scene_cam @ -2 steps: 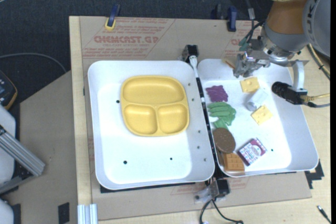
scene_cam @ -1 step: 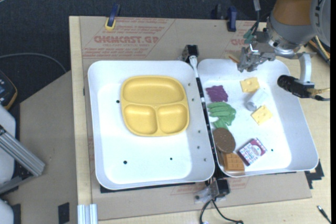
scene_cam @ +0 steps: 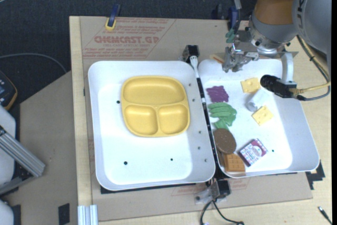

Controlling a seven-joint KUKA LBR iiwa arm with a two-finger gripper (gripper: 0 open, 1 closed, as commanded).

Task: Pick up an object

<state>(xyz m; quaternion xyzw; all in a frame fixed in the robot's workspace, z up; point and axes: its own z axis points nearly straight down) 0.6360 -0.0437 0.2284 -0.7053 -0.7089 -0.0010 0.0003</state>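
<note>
Hovering over the right bin's (scene_cam: 295,158) far left corner, the gripper (scene_cam: 234,63) carries nothing visible; whether it is clenched or released cannot be told. Purple piece (scene_cam: 217,94), green piece (scene_cam: 221,113), two yellow cheese pieces (scene_cam: 250,85), brown disc (scene_cam: 225,140) lie below. Left bin (scene_cam: 105,155) holds a yellow tray (scene_cam: 155,105).

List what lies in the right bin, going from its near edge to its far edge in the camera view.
Waffle-like brown piece → maroon packet → brown round piece → lower yellow cheese piece → green piece → purple piece → upper yellow cheese piece → gripper.
</note>
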